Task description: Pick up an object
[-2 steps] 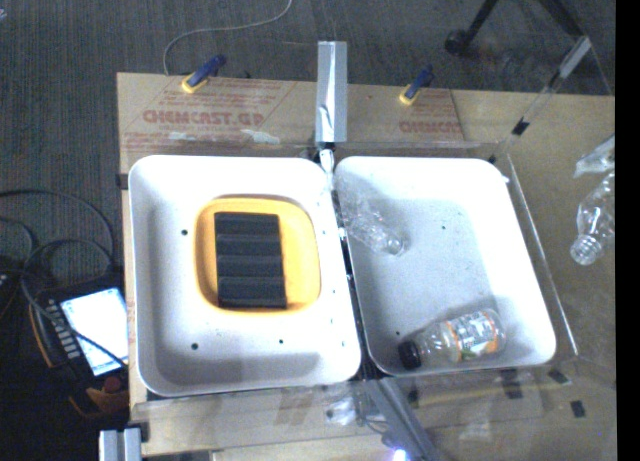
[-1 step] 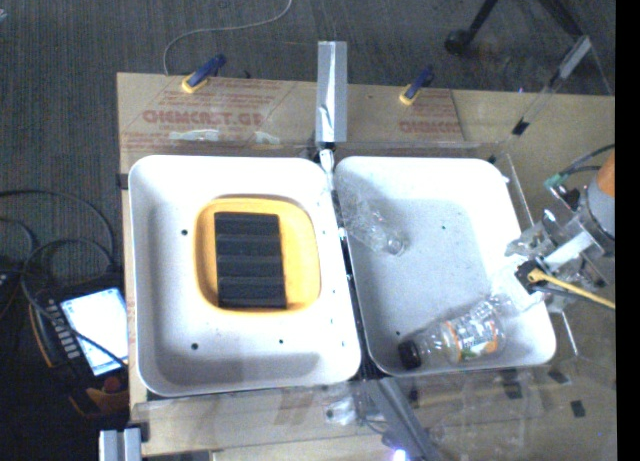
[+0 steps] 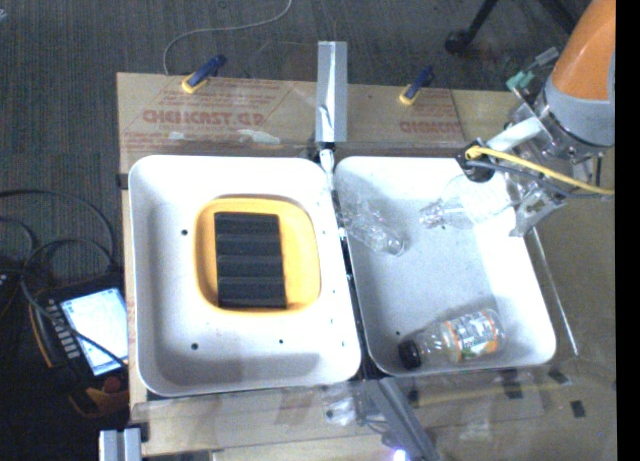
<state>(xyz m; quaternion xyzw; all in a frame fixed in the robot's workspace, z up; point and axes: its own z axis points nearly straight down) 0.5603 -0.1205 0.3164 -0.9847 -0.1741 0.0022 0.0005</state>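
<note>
1. A clear plastic bottle (image 3: pixel 465 199) lies tilted in the upper right part of the right bin (image 3: pixel 520 279), its neck end toward the frame's centre.
2. The gripper (image 3: pixel 525 199) sits at the bottle's right end by the bin's upper right rim; I cannot tell whether it is open, closed, or gripping the bottle.
3. Another clear bottle (image 3: pixel 370 227) lies along that bin's left wall, and a labelled bottle with a dark cap (image 3: pixel 455 337) lies near the lower edge.
4. In the left bin (image 3: pixel 170 339) rests a yellow tray with a black ribbed insert (image 3: pixel 255 257).
5. The orange-banded arm (image 3: pixel 590 44) enters from the upper right corner.
</note>
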